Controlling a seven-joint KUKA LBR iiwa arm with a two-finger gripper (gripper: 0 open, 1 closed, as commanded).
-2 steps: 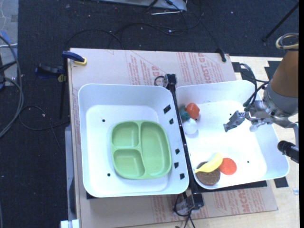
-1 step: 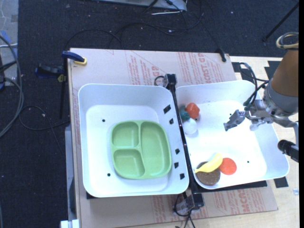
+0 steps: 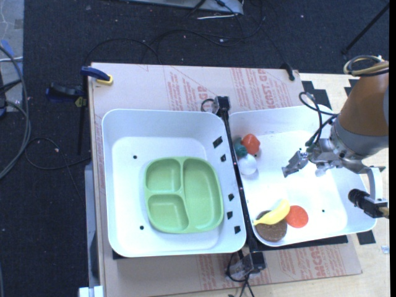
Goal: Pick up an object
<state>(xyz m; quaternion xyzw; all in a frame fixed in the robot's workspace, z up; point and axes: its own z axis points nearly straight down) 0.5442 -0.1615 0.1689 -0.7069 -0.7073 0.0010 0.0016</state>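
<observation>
1. So far nothing is lifted: every object in view lies on a bin floor, so the pick looks not yet made.
2. Reaching in from the right, the arm (image 3: 365,113) holds the gripper (image 3: 296,164) over a bare patch of the right bin (image 3: 275,117).
3. I cannot tell the gripper's state; it is too small and dark against the white to judge, and nothing shows in it.
4. Candidates sit in two clusters. Near the bin's left wall: an orange-red object (image 3: 250,143), a small teal piece (image 3: 239,148) beside it, and a white object (image 3: 248,164) just below.
5. Near the front edge: a banana (image 3: 276,212) resting over a brown round object (image 3: 271,231), with an orange disc (image 3: 297,216) just beside.
6. The left bin (image 3: 117,166) carries a green divided plate (image 3: 184,195).
7. Left to do, by my judgement: choose one object, descend, close, and lift.
</observation>
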